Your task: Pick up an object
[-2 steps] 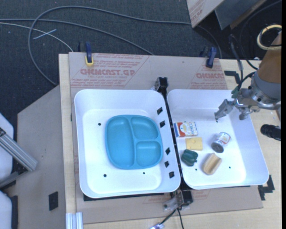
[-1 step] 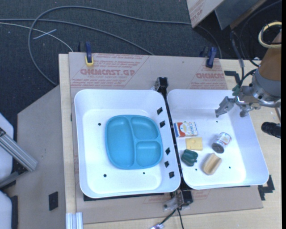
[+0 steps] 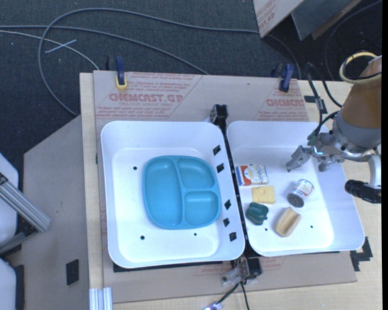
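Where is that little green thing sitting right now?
The green pepper lies in the right bin, near its left wall, just below the yellow cheese and left of the bread roll.

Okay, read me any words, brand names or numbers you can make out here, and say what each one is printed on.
"CHEMCAST GP", red print on the brown board behind the left bin; the smaller lines under it are too blurred to read.
The same red logo repeats on the board behind the right bin, blurred.
Red and white packet: print too small to read.
Cardboard box at the top: red print, unreadable.

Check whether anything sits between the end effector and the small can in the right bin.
Nothing visible does. The end effector is over the right bin, and the small can lies just below it in the view with bare bin floor between them.
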Controlling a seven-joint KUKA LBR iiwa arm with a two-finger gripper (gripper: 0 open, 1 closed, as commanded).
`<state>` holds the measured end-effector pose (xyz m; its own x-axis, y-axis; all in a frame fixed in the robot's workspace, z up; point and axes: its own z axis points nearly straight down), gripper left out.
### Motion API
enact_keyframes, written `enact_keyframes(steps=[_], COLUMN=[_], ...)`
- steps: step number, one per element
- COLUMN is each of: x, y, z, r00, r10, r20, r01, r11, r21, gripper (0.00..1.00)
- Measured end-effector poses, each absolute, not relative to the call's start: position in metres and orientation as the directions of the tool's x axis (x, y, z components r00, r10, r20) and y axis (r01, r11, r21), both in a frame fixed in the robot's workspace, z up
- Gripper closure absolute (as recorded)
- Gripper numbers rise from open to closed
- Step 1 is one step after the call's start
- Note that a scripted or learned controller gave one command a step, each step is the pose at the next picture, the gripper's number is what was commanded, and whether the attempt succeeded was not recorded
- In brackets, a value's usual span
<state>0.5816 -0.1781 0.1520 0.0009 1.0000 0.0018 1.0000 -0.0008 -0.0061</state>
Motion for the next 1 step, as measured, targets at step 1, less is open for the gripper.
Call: enact_keyframes(steps=[1], x=[0.5873], y=[-0.1758], z=[0.0909], r00=[-0.001], r10=[1.000], r20=[0.003], r01=[1.000], r11=[0.001], r21=[-0.006], gripper=[0.00])
